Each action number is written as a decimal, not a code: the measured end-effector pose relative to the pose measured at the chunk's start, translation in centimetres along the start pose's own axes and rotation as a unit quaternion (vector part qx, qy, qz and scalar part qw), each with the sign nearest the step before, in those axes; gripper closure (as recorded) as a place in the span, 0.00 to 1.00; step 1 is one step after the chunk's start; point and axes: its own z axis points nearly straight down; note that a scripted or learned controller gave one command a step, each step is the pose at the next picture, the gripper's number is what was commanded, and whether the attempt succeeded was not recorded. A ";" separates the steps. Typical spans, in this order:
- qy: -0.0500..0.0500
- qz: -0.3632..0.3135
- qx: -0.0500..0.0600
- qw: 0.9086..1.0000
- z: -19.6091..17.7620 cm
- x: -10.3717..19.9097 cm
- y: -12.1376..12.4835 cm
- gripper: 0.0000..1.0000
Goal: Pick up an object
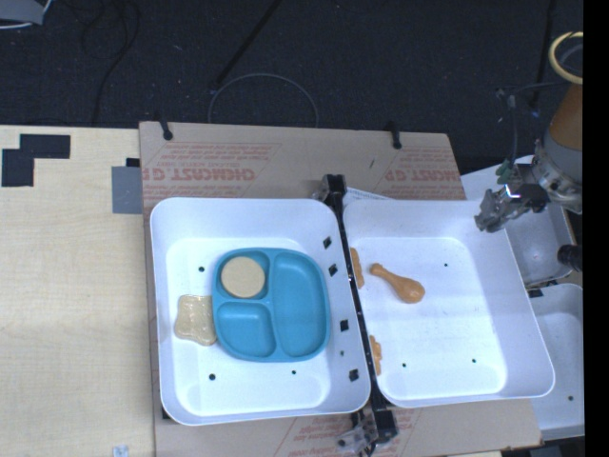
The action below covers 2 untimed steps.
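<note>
Landmark: blue divided tray (285, 322), lying in the left bin (181, 246), nearer its front.
Front clip: dark clamp (366, 431), in front of the tray and to its right, at the near end of the seam between the bins.
Cracker: pale tan piece (196, 320), touching the tray's left edge, flat on the bin floor.
Round biscuit: tan disc (242, 276), inside the tray's rear-left compartment.
Seam pieces: two small orange bits (375, 352), just right of the tray, against the right bin's (495, 350) left wall.
Drumstick: orange toy chicken leg (400, 284), right of the tray, on the right bin's floor, thick end pointing right.
Gripper: (497, 208), far right of the tray, above the right bin's rear-right corner, clear of the drumstick; finger state cannot be told.
Cardboard sheet: (295, 165), behind the tray, under both bins.
</note>
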 end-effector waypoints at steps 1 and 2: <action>0.002 -0.001 0.003 1.000 0.8 4.7 0.1 1.00; 0.002 -0.001 0.003 1.000 0.0 9.5 -1.0 1.00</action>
